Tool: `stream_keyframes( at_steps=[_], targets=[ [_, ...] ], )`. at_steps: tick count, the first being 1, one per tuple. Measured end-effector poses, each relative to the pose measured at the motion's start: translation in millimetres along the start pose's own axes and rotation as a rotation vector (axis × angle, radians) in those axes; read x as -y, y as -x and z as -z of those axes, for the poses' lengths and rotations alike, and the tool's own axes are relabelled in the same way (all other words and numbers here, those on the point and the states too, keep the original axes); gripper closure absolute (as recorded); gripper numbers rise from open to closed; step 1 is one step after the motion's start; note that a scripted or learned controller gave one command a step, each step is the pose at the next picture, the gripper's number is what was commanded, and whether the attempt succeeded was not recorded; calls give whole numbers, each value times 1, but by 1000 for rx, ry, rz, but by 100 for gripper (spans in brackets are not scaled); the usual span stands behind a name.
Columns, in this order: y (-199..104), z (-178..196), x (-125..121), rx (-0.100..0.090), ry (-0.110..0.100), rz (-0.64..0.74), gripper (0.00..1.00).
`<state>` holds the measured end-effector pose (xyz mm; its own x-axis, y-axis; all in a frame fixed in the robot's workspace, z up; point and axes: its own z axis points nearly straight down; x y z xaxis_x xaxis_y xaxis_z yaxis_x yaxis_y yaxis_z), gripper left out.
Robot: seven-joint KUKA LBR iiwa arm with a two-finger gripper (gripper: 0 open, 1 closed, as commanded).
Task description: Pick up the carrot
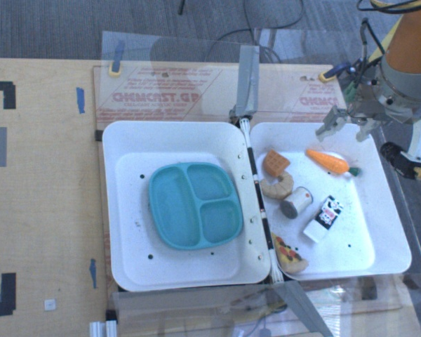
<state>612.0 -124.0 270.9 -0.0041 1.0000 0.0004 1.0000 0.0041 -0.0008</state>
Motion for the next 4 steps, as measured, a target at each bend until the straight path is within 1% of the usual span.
stream_keyframes(
  at_steps=[1,2,3,4],
  targets=[
    [54,-157,-24,10,34,70,0],
    [56,-184,-46,3,6,216,0],
    [56,-172,-48,7,14,216,100],
    [28,-79,-16,3,6,520,100]
  ],
)
